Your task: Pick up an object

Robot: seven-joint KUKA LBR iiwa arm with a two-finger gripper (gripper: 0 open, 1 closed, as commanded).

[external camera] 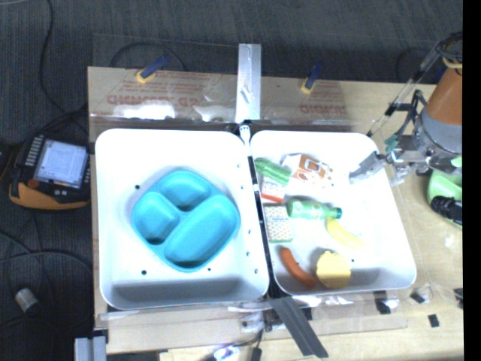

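I see the gripper [370, 165] over the right bin [402, 235] rim, holding nothing; whether it's spread or closed, I can't tell. Nearest candidates sit below-left of the fingertips: green bottle [312, 210], yellow banana [343, 236]. I'd go for the bottle, straddle its narrow width, descend straight and clear of the bin wall.

A single fixed camera looks down at a slant from above the counter [421, 292], taking in both white bins [113, 277] and surrounding floor.
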